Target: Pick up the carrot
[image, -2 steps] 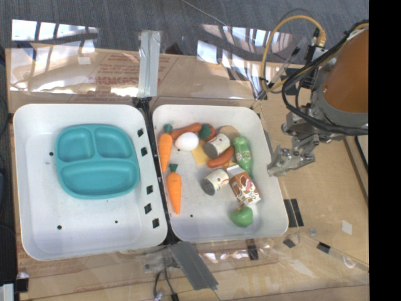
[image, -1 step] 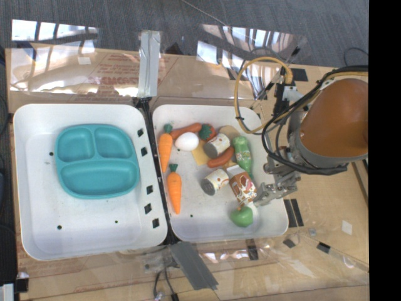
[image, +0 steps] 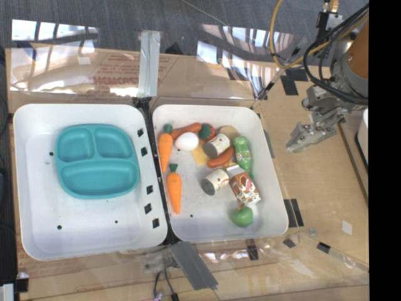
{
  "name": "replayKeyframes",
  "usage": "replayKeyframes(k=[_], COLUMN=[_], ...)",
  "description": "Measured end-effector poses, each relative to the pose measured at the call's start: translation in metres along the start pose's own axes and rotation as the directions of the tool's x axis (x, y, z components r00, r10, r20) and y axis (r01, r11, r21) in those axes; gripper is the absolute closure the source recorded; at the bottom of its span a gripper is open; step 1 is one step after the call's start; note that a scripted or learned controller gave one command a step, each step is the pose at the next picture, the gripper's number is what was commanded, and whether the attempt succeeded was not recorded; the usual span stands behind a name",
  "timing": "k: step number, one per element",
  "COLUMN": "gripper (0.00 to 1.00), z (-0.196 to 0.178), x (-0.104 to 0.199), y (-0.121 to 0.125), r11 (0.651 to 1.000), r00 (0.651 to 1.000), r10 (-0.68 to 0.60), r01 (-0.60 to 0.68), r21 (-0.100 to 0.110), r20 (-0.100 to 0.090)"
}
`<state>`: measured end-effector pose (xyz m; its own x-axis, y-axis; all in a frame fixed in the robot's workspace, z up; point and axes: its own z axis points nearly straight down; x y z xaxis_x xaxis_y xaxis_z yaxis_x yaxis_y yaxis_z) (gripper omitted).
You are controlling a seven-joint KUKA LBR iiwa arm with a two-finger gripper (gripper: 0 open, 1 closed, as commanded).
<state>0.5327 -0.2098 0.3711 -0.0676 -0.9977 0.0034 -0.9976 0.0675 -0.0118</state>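
a: gripper (image: pixel 307 137) parked off to the right of the right bin (image: pixel 270 168), over bare bench (image: pixel 319 199). nothing held; can't tell how wide the opening is from this slant.

b: two carrots, though. one carrot (image: pixel 174 190) lying lengthwise near the left wall of the right bin, a second carrot (image: pixel 165 150) just above it, closer still to that wall.

a: risky. likely to clip the bin wall coming down so close to it, or to nudge the carrot against it and slide off the taper.

b: also easy to catch the egg (image: pixel 186 142) or sausage (image: pixel 220 158) crowding the upper one.

a: smooth white plastic underneath, so likely to skid. left bin (image: pixel 31 187) carrying a teal plate (image: pixel 97 160); taped cardboard (image: pixel 113 74) behind.
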Motion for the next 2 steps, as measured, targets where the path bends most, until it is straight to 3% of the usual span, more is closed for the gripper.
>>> replayKeyframes(k=[1, 2], gripper=[1.0, 1.0], z=[0.105, 0.156], x=[-0.004, -0.032], y=[-0.025, 0.053], r11=[0.964, 0.983], r00=[0.964, 0.983], r10=[-0.266, -0.183], r01=[0.266, 0.183], r21=[-0.017, -0.017], r20=[0.012, 0.01])
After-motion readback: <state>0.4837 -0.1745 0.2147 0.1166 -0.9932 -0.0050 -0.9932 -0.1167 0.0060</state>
